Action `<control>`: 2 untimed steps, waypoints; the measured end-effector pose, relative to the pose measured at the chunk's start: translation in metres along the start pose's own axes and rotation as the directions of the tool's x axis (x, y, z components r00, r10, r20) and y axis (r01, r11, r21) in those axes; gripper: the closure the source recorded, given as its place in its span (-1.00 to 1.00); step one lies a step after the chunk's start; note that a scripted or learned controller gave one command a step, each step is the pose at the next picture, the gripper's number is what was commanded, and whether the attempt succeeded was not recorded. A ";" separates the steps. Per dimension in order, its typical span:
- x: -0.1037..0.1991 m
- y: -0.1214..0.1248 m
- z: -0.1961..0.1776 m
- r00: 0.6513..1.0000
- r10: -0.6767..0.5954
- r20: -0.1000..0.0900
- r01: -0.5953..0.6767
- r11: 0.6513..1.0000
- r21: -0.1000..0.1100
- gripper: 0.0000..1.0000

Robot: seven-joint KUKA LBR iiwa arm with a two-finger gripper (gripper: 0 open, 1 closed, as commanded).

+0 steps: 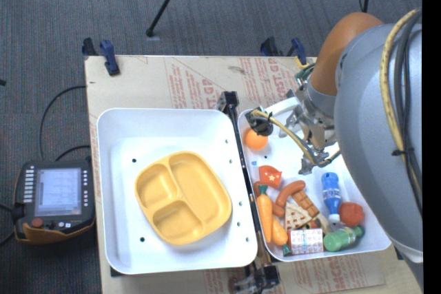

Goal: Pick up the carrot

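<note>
Two white bins are seen side by side on the surface (158, 79), which is covered with brown board. The left bin (117, 148) is taken up by a yellow plate (182, 197) with three compartments, set near its middle. The right bin (286, 155) is crowded with toy food.

The carrot (265, 217) is laid along the right bin's left wall, close to its near left corner, with its green top pointed towards the far edge. Just beside it, on the side away from the wall, a sausage (289, 195) and a smaller orange piece (279, 232) are seen. A red piece (270, 176) marked with a yellow star is found just beyond the carrot's top. An orange ball (255, 140) is placed farther on, by the same wall. A waffle wedge (300, 211) is set beside the sausage, and a pale cube (306, 241) is placed near the bin's near edge. A blue bottle (331, 191), a red tomato (351, 213) and a green piece (341, 239) are gathered towards the near right corner.

The pincer (318, 163) is held above the middle of the right bin, between the ball and the bottle, apart from the carrot. It is seen released, with nothing grasped. The grey arm (386, 134) is stretched in from the right, across that bin's right edge.

Two blue clamps (107, 55) are fixed at the surface's far edge. A handheld controller (52, 200) is placed beyond the surface's left edge.
</note>
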State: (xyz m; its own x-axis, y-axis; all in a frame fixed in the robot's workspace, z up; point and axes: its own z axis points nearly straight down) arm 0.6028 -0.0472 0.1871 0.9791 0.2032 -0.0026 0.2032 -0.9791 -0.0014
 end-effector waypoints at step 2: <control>-0.107 0.015 0.089 1.000 0.005 -0.014 -0.005 1.000 -0.004 -1.00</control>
State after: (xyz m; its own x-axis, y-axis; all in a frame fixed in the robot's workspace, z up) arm 0.5008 -0.0833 0.0979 0.9800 0.1987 0.0118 0.1986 -0.9801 0.0027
